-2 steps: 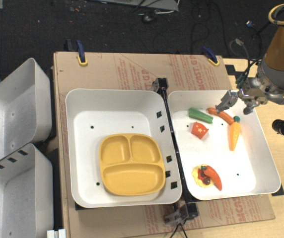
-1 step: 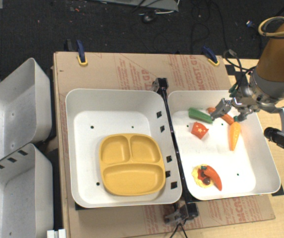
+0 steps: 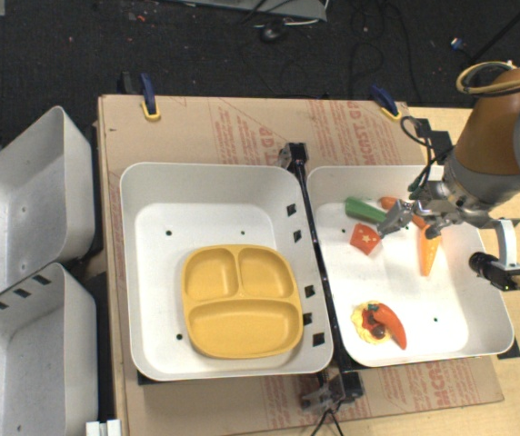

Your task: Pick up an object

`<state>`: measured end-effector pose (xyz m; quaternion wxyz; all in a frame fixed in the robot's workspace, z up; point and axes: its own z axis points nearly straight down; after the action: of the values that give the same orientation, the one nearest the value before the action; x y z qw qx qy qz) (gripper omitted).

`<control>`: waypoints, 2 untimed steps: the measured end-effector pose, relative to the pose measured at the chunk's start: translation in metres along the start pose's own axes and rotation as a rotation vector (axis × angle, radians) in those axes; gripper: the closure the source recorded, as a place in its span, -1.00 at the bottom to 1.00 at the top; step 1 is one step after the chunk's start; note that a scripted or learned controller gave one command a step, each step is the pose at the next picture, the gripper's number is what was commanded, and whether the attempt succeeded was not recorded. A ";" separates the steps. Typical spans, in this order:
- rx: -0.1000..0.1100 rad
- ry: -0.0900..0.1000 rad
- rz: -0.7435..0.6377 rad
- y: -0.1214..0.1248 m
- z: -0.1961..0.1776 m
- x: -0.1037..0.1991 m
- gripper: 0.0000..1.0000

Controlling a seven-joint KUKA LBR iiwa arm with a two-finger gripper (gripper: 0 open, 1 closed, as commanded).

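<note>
Left bin: yellow divided plate, lying flat. Right bin: green piece at the back, red piece just before it, yellow-and-red toy near the front, orange carrot right of centre. Above the carrot's top, gripper; open or closed, cannot tell.

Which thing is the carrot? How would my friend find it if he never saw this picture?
Look at the right white bin, the one the gripper reaches into. Near its upper middle, just below the gripper, lies the carrot, a long orange cone pointing down. The green piece and red block beside it are shorter and differently colored.
</note>
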<state>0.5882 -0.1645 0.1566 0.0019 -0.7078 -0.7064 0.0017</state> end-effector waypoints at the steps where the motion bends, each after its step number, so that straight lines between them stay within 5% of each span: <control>1: -0.001 0.001 -0.001 -0.004 0.051 0.010 -1.00; 2: -0.006 -0.001 0.000 -0.003 0.037 0.009 1.00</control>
<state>0.5852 -0.1556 0.1193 -0.0005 -0.7076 -0.7066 0.0001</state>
